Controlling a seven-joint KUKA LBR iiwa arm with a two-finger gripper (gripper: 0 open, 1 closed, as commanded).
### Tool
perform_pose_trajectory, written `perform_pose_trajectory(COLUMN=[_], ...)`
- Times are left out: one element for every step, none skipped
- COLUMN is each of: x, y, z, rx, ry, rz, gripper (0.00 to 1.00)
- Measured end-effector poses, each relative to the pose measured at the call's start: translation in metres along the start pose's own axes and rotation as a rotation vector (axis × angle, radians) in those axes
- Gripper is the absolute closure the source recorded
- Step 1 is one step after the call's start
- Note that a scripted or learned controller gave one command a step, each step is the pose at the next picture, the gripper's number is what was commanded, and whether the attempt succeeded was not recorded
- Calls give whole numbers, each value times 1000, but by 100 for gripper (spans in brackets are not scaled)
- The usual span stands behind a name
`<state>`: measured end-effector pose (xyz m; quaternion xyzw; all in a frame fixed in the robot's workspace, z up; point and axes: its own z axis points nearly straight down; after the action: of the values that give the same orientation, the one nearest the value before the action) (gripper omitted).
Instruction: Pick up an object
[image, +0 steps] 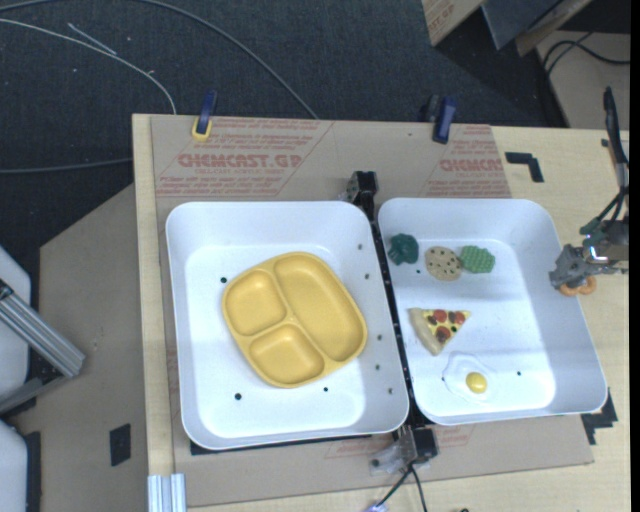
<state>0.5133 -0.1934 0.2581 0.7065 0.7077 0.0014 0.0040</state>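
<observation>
Five toy foods lay in the right bin (560, 300); the gripper (577, 268) waited at its right rim, holding nothing visible.

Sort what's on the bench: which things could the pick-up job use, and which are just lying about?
Job candidates, all in the right bin:
dark green toy
cookie
light green toy
pizza slice
fried egg
end effector, at that bin's right rim

Lying about:
yellow divided plate in the left bin
blue clamps
cardboard sheet
</observation>
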Motion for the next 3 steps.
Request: perform_pose_trajectory(x=[61, 120, 180], y=[10, 9, 18], z=[9, 21, 31], rx=[9, 10, 11], ry=[6, 6, 7], rz=[-4, -3, -5], gripper=[100, 100, 100])
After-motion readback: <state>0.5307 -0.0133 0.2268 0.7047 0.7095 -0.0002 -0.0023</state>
